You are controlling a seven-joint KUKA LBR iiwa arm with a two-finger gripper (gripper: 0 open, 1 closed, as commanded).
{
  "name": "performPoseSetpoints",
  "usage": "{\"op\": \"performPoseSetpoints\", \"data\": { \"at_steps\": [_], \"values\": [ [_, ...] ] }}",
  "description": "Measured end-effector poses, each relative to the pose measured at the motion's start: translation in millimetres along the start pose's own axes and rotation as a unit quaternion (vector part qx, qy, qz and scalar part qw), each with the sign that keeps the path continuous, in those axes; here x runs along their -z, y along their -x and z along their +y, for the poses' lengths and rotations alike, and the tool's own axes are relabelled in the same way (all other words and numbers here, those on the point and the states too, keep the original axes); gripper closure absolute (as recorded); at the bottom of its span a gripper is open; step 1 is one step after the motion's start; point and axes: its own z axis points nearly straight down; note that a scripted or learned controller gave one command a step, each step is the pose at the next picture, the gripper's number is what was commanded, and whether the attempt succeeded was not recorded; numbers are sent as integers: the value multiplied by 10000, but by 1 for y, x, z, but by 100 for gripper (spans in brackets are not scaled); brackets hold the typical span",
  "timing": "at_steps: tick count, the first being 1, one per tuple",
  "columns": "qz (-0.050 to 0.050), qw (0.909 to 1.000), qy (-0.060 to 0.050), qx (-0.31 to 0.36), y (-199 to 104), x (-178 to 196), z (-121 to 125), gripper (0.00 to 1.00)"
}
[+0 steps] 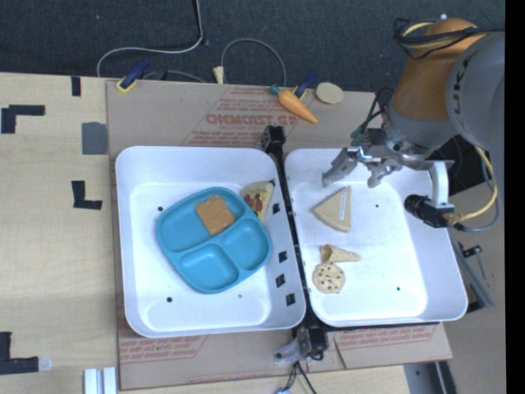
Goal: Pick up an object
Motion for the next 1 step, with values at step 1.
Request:
{"op": "performPoseSetpoints", "data": {
  "at_steps": [1],
  "values": [
    [-6, 10000, -33, -13, 17, -74, -4, 0]
  ]
}}
